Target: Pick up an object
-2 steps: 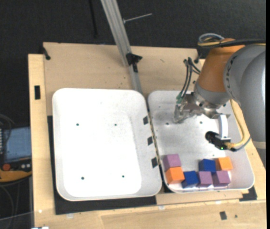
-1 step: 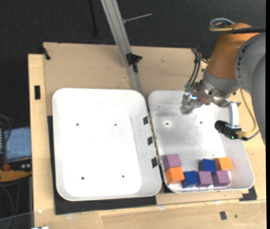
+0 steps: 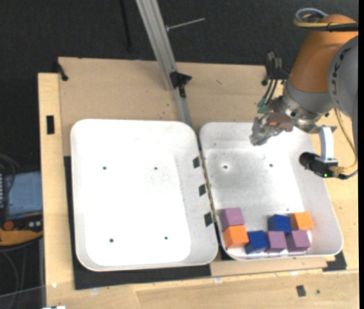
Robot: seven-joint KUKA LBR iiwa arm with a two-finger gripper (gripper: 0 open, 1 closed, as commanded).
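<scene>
Dark flooring surrounds the pale wooden worktop (image 3: 130, 76), which carries two shallow white bins side by side; we take them to be smooth moulded plastic with rounded corners. We see only a few dark specks on the floor of the left bin (image 3: 137, 192). The right bin (image 3: 269, 172) has a greyish, scuffed patch across its middle and holds all the blocks.

Our gripper (image 3: 261, 136) hangs over the far edge of the right bin, below the grey wrist and orange band of the arm. It is too small and blurred for us to tell whether it is released or clenched, and we see nothing held in it.

The blocks are small cubes with matt faces, clustered along the near wall of the right bin. The purple block (image 3: 232, 217) sits with the orange block (image 3: 236, 235) just in front of it. To their right lie a blue block (image 3: 257, 241), more purple ones and a second blue and orange pair.

The relation that matters is plain. Every candidate lies toward the near side of the bin from the gripper, well apart from it across the scuffed floor. Being cubes, they offer no long axis to align with. We judge the tight packing against the wall the main difficulty for a clean grasp.
</scene>
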